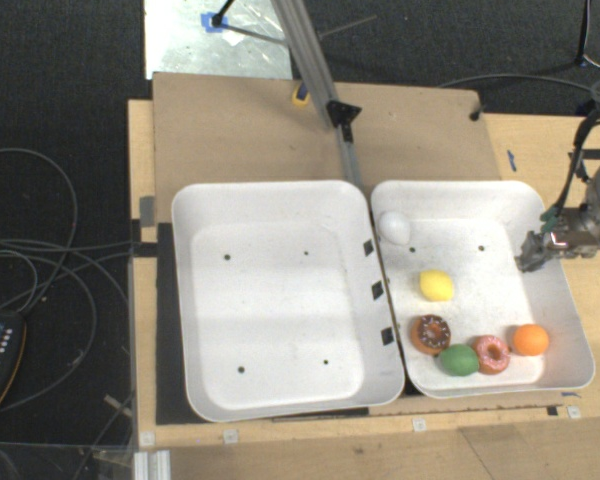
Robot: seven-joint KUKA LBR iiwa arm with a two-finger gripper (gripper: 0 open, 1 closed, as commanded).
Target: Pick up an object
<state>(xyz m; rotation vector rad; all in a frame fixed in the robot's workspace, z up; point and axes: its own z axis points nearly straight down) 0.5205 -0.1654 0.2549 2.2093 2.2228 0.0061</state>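
The right bin [460, 208] holds a white ball [394, 229] at its far left corner and a yellow lemon [436, 286] near its middle. Along its near side lie a brown chocolate donut [431, 334], a green round fruit [459, 360], a pink frosted donut [492, 354] and an orange [530, 340]. My gripper [533, 255] hangs over the bin's right rim, above and to the right of the lemon and apart from every object. Nothing shows between its fingers.
The left bin [270, 218] sits beside the right one, joined by black clips. A grey pole [315, 63] slants across the bench from the top. Cables lie on the dark floor at left.
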